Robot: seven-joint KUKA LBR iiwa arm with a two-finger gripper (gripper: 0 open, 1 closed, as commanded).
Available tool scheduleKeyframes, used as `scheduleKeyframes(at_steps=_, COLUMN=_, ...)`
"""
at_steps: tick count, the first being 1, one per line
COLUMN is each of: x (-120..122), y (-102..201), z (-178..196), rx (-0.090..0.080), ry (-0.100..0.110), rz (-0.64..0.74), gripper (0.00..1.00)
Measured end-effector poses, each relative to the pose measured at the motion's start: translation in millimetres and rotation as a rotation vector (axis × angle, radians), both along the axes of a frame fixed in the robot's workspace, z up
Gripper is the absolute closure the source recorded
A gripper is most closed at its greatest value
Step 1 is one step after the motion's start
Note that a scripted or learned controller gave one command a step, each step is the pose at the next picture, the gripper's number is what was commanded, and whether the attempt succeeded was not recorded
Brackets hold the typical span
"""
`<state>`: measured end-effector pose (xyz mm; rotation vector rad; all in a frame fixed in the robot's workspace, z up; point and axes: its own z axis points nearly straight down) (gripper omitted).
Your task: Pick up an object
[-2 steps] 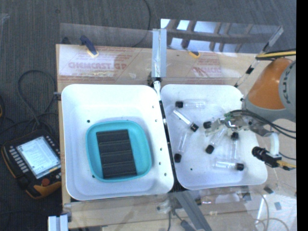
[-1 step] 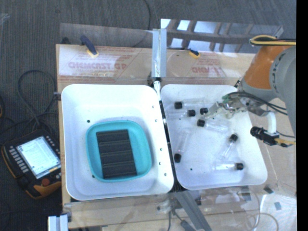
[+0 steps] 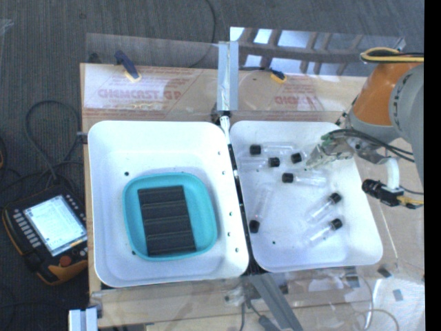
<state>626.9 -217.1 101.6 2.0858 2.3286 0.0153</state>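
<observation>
Several clear vials with black caps lie scattered in the right bin (image 3: 358, 250). One vial (image 3: 265, 148) lies at the bin's back left, another vial (image 3: 304, 180) near the middle, and a long vial (image 3: 259, 209) by the left wall. Two more vials (image 3: 324, 206) (image 3: 324, 232) lie at the front right. My gripper (image 3: 321, 154) hangs low over the bin's back right part, close to a black-capped vial (image 3: 296, 158) and just above the middle one. It is too small and blurred to make out anything between its fingers.
The left bin (image 3: 110, 143) holds a teal tray (image 3: 134, 192) with a black ridged block (image 3: 165, 219) in it. A metal post (image 3: 226, 81) stands behind the gap between the bins. A teach pendant (image 3: 48, 233) lies on the floor at left.
</observation>
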Motion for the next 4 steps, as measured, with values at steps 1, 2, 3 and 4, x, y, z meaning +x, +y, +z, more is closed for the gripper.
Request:
scheduleKeyframes(at_steps=1, x=0, y=1, z=0, rx=0.001, ry=0.002, rz=0.001, gripper=0.0)
scheduleKeyframes(at_steps=2, x=-9, y=42, z=-11, rx=-0.004, ry=0.01, rz=0.051, gripper=0.0)
scheduleKeyframes(at_steps=3, x=-7, y=43, z=0, rx=-0.004, ry=0.004, rz=0.051, gripper=1.0)
scheduleKeyframes(at_steps=4, x=-7, y=43, z=0, rx=-0.004, ry=0.005, rz=0.051, gripper=0.0)
